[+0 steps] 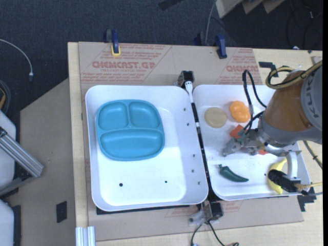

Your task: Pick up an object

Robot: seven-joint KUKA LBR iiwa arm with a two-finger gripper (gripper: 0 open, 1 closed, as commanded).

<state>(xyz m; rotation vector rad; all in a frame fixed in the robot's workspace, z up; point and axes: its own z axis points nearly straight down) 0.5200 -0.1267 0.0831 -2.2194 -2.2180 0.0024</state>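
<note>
With the end effector [231, 146] low in the right bin [287, 191], the green pepper [233, 175] lies just below it.
Fingers look parted and grasping nothing; the pepper's long axis runs left-right, slightly tilted. 1 arm only, so that's the nearest pick, judging by position; tan disc [216, 117] sits farther up.

A blue divided plate [131, 129] lay in the left bin [177, 183]. Two blue clamps [114, 39] gripped the bench's [82, 137] far edge, above dark carpet [61, 14].
</note>
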